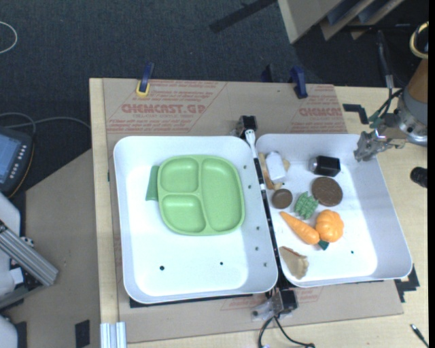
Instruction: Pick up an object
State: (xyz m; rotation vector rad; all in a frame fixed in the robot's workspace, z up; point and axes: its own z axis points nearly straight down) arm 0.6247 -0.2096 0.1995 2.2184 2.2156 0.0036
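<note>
Claw (366,146) at right bin's (391,224) upper edge, grip state unclear; black block (327,164) lies just left of it.

Dark blue-grey carpet (102,41) is covering the floor around the bench (109,272), which is showing a pale wood top. A brown cardboard sheet (204,109) printed with red lettering is lying across the bench, with a yellow clamp (144,83) and a blue clamp (298,80) gripping its far edge. A thin cable (51,126) is trailing over the carpet at the left, near a dark device (12,160) with a lit screen. A light-coloured piece of furniture (333,17) is standing at the top. Lighting is looking even and diffuse.
</note>
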